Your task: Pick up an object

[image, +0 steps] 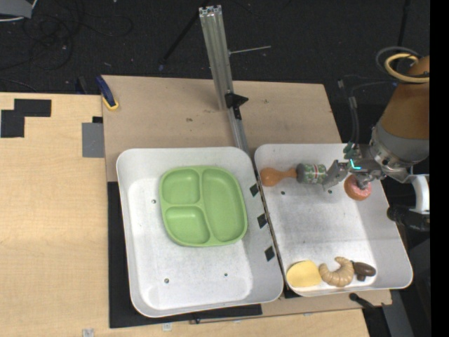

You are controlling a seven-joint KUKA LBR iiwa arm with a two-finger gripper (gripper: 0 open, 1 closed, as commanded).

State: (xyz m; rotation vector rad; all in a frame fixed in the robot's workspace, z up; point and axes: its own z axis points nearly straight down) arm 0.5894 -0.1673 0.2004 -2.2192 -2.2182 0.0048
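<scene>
Orange-headed, grey-handled object (pixel 298 173) in right bin (pixel 330 237)

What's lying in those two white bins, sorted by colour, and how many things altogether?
Green: 1, the green plastic divided plate in the left bin.
Orange: 1, the orange-headed tool with a grey handle.
Red: 1, the small red round object beside the gripper.
Yellow: 1, the pale yellow round piece.
Tan: 1, the tan curled piece.
Dark brown: 1, the dark brown lump.
Total: 6.
</scene>
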